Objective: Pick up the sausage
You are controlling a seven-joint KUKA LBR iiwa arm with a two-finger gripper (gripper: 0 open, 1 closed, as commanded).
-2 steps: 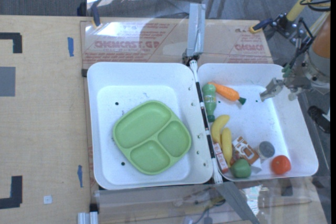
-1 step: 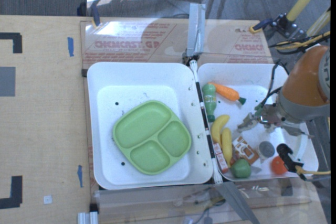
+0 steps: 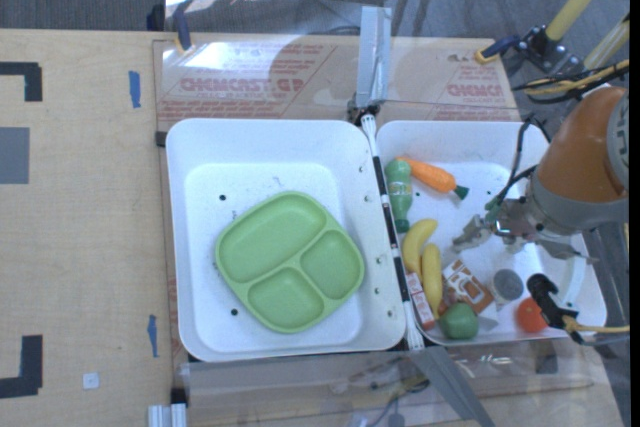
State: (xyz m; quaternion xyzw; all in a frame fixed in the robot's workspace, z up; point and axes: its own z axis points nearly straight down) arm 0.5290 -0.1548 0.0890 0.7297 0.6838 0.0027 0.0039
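Sausage (image 3: 421, 307) looks like the thin reddish piece just below the banana (image 3: 417, 243), tight against the right bin's (image 3: 560, 137) wall. Probably light, smooth plastic, so grab mid-length. The tool (image 3: 487, 228) hovers right of the banana; can't tell if it's open.

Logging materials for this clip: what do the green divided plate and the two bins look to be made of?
The green divided plate looks like molded plastic: uniform light green, matte, with soft rounded compartment ridges. The left bin and right bin look like thin white plastic, smooth and slightly glossy, with rounded corners and rolled rims. None can be confirmed by sight.
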